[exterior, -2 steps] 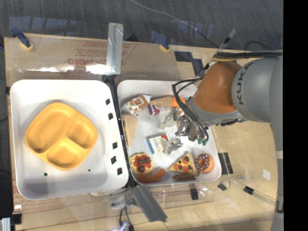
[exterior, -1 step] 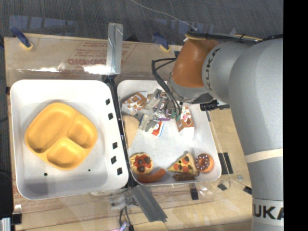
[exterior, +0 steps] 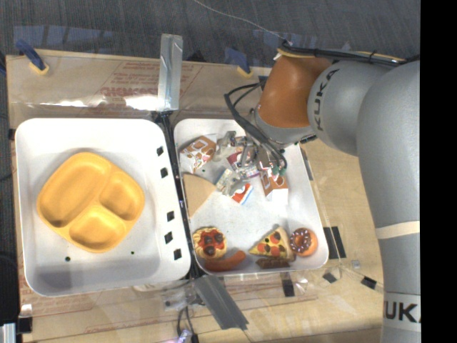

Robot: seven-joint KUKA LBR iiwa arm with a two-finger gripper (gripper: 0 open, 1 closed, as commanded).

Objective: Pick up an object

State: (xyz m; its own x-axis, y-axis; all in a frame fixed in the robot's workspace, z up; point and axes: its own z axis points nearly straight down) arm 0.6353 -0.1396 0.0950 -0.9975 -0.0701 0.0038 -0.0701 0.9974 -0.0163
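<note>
My gripper (exterior: 239,164) hangs low in the upper middle of the right bin (exterior: 303,224), under the orange wrist band. Its metal fingers stand among small packets: a brown-and-white one (exterior: 198,149) to the left, red-and-white ones (exterior: 275,182) to the right and a red, white and blue one (exterior: 243,192) just below. Whether anything sits between the fingers is hidden by clutter. Along the bin's front lie a fruit tart (exterior: 208,241), a sausage (exterior: 227,261), a pizza slice (exterior: 271,244) and a chocolate doughnut (exterior: 303,241).
The left bin (exterior: 43,277) holds a yellow three-compartment tray (exterior: 91,200). A tan wedge (exterior: 198,191) lies at the right bin's left side. The grey arm (exterior: 371,120) covers the right of the bench. Black clips (exterior: 170,206) line the divider between bins.
</note>
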